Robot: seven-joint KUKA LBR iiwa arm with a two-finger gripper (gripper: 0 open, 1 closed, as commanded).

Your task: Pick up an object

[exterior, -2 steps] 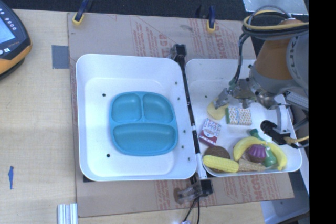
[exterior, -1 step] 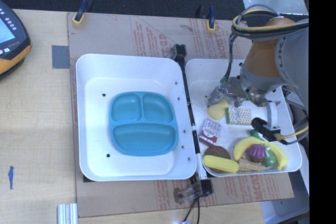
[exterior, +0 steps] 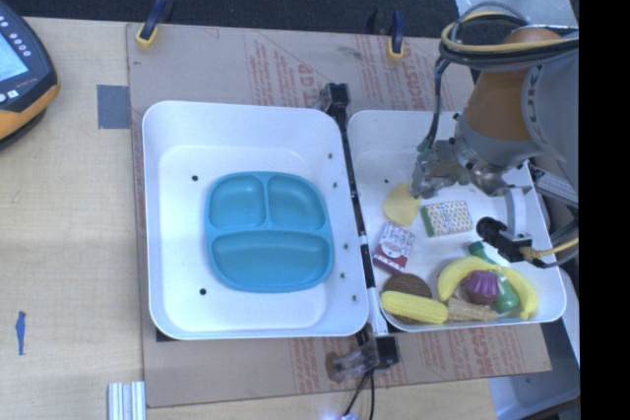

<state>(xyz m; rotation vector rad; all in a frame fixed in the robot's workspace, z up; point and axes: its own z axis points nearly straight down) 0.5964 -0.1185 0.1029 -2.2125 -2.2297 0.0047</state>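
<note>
Chip [exterior: 401,205] lies just beside my claw [exterior: 430,174]; I cannot tell its state. I should centre over it before descending.

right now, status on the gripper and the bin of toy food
Gripper low over right bin, nothing seen held. Nearest: pale yellow chip, green card. Corn, banana crowd front corner.

Blue divided plate [exterior: 269,233] in white bin [exterior: 167,211]; yellow corn [exterior: 413,308], yellow banana [exterior: 455,274], purple toy [exterior: 481,286].
</note>
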